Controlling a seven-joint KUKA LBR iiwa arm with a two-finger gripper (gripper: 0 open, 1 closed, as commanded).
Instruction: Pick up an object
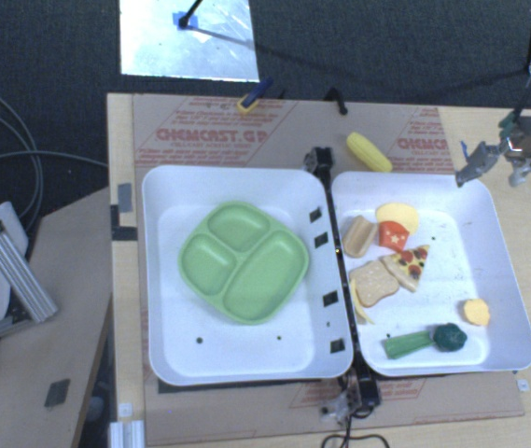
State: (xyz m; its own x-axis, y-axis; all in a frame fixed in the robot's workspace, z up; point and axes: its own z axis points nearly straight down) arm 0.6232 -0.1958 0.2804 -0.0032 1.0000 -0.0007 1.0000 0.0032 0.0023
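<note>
**Pincer hangs off the right bin's far corner, toy food lying in the bin**

The grey pincer (495,164) sits at the upper right, just outside the far right corner of the right shallow white bin (512,278), above the cardboard-covered table (209,129). Its two fingers are spread wide apart, one pointing down-left toward the bin's rim, the other to the right, and nothing lies between them.

The task's things lie in the right bin. Near its far left part sit a round yellow toy piece (398,215), a red toy block with a white mark (394,235) touching it, and a tan toy bread roll (357,236) just to the left. Below these lie a toy pizza slice (409,264) and a tan toy bread slice (373,284), touching each other. A small yellow-orange toy piece (476,312) rests near the right wall. A green toy vegetable with a dark green head (426,341) lies along the near side.

The left shallow white bin (167,343) holds a light green plastic divided plate (244,261) with three compartments, lying flat near its middle.

A yellow toy corn cob (369,152) lies on the table just beyond the right bin's far rim, well apart from the pincer.
</note>
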